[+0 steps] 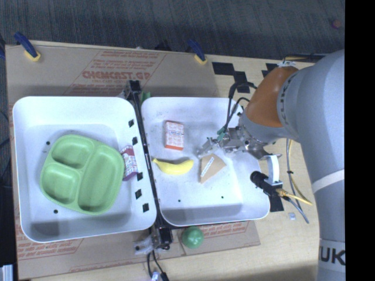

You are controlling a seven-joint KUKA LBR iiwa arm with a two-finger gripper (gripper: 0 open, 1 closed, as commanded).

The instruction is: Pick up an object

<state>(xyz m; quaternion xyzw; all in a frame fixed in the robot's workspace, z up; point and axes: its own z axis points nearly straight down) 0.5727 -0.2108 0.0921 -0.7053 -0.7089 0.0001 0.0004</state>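
Since my task names no single object, I take the pale tan wedge-shaped block (211, 167) as my landmark and my likeliest target, because it lies closest to my claw (212, 145). My claw hangs low over the right-hand shallow white bin (252, 206), just up-screen of the wedge, its metal tips close to the wedge's narrow top edge; whether they touch it I cannot tell. How wide the claw stands is not clear from this slanted view, so I cannot tell, and I see nothing gripped in it.

What the coming move turns on, as I judge it, is this: the wedge lies just below my claw in the picture, its long axis running from its narrow upper end down to a broader base, tilted slightly off vertical. To close across it I would need my grip set across that axis, not along it.

Left of the wedge, just beside its lower corner, lies a small yellow banana (173, 166), its curve running roughly crosswise. Up and left of the wedge, near but apart, sits an orange and white rectangular packet (173, 135). Well apart to the left, in the other white bin (23, 215), rests a green divided plastic plate (81, 173) with a small dark red wrapper (130, 160) at its right side. Below the wedge, outside the bin, a green ball (191, 237) sits on the cardboard
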